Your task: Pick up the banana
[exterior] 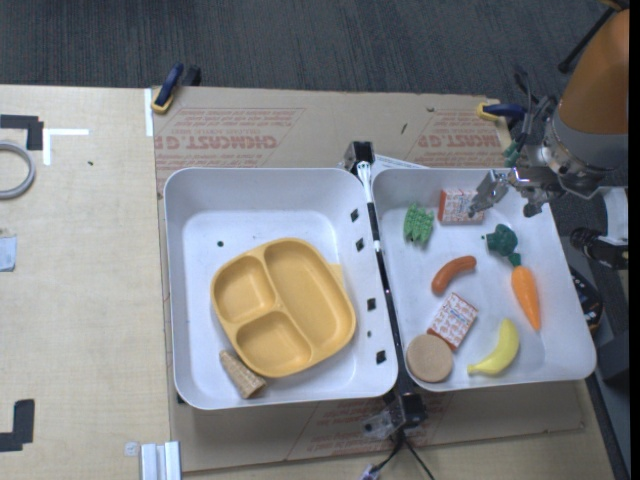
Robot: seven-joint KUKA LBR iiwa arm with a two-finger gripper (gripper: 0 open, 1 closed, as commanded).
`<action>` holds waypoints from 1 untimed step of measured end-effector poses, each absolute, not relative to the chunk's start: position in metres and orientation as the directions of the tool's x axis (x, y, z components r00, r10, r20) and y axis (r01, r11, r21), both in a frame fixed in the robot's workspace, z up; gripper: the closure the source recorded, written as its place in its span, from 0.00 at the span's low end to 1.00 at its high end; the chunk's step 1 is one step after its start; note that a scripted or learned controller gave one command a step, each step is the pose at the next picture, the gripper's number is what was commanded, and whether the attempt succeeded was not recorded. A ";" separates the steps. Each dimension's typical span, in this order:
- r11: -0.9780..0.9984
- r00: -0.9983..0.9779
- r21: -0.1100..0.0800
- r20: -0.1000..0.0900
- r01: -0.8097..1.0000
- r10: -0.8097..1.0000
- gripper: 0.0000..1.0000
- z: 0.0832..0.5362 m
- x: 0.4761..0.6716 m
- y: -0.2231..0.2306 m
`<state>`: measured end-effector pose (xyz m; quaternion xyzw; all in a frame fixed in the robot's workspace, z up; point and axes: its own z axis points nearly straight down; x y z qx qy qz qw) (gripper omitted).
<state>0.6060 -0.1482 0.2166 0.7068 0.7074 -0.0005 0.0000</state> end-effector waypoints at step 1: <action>-0.017 0.017 0.000 -0.001 1.000 1.000 0.00 0.256 0.513 -0.178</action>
